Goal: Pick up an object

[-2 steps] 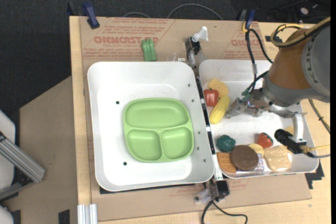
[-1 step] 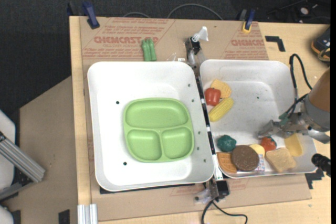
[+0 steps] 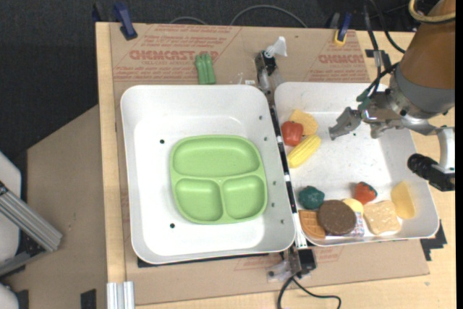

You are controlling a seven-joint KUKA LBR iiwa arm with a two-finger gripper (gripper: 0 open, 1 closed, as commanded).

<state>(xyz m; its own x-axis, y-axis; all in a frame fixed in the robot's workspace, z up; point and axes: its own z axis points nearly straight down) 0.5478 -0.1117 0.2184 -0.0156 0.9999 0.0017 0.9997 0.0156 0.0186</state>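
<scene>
Here you have the bench (image 3: 181,40), brown board with red lettering, bearing the left bin (image 3: 145,119) and the right bin (image 3: 412,155) side by side; the grey and orange arm (image 3: 434,61) reaches in over the right bin's far corner. In the left bin lies a green divided plate (image 3: 217,177), flat, with three compartments. The gripper (image 3: 346,124) hangs above the right bin's far half; whether its fingers are spread or pressed together you cannot tell, and nothing shows between them. Just to its left lie a red tomato (image 3: 291,132), a yellow piece (image 3: 307,121) behind it and a corn cob (image 3: 304,150) in front, clustered against the bin's left wall. Along the near wall, well apart from the gripper, sit a brown cookie (image 3: 336,216) on a waffle (image 3: 311,224), a teal piece (image 3: 312,196), a bread slice (image 3: 381,217), a small red piece (image 3: 364,192) and a yellow wedge (image 3: 404,199). A green marker (image 3: 206,69) lies on the board beyond the left bin.
</scene>
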